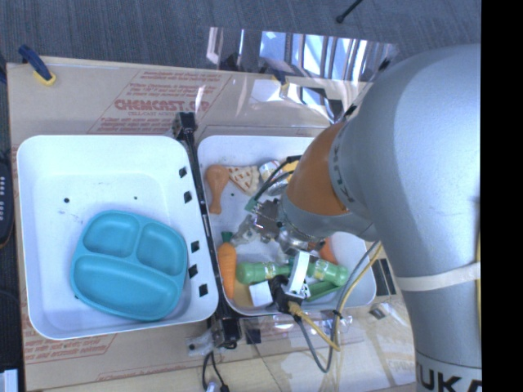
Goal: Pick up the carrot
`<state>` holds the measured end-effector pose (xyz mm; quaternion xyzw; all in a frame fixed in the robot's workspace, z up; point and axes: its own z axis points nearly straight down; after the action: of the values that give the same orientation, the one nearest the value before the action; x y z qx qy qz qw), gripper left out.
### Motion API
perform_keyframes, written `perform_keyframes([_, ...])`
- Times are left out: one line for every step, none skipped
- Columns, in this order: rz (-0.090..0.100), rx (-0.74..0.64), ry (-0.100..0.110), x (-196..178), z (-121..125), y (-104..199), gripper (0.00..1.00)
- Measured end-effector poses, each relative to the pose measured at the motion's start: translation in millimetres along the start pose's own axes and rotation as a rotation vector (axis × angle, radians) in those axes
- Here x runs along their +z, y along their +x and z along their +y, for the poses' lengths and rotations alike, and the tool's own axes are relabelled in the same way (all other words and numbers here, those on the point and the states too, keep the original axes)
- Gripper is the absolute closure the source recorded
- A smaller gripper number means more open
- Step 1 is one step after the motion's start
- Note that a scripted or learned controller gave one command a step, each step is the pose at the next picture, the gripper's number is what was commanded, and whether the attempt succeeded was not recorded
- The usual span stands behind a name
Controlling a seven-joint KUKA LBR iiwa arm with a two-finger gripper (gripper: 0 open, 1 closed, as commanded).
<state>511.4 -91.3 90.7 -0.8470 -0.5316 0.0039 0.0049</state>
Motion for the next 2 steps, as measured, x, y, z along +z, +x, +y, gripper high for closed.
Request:
perform_keyframes([0.005,0.055,-0.014,-106,63,43,0.00])
perform_keyframes([0.000,-0.085,-0.001,0,25,11,0.00])
